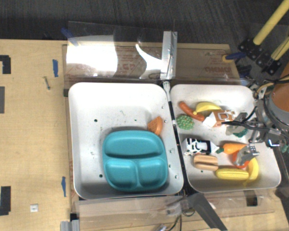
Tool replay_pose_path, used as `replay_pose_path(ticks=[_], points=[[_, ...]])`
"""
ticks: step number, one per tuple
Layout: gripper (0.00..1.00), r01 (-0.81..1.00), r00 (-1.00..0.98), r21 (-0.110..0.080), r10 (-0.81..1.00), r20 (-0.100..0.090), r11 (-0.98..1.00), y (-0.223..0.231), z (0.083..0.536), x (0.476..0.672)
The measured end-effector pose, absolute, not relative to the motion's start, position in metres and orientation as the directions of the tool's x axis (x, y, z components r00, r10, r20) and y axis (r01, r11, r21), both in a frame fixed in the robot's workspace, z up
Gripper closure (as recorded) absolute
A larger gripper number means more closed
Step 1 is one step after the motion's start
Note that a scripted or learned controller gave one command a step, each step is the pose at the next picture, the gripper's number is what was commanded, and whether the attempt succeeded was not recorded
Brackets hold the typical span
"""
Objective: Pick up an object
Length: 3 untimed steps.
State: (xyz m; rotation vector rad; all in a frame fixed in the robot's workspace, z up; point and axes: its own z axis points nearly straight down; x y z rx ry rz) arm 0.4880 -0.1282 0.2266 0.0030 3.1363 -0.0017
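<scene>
The right bin holds several toy foods. A yellow banana lies along its front, a hot dog to the banana's left, and an orange carrot just above them. My gripper hangs low over the right end of the carrot and the curved tip of the banana, reaching in from the right. Its metal tip overlaps both items, and nothing is seen lifted. Further back lie another banana, a red-orange carrot and a green broccoli piece.
A black-and-white toy and a small white-and-orange box sit mid-bin. The left bin holds a teal divided plate and an orange piece. Cables and the arm's wrist crowd the right bin's right edge.
</scene>
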Motion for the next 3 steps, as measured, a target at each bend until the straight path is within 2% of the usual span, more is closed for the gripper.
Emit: replay_pose_path(ticks=[1, 2, 3], points=[[0.00, -0.073, -0.997, -0.002, -0.073, -0.007, 0.997, -0.157, 0.103, 0.498], [0.00, -0.010, -1.000, -0.004, -0.010, -0.025, 1.000, -0.163, 0.091, 0.497], [0.00, -0.008, -1.000, -0.006, -0.008, -0.028, 1.000, -0.148, 0.092, 0.496]])
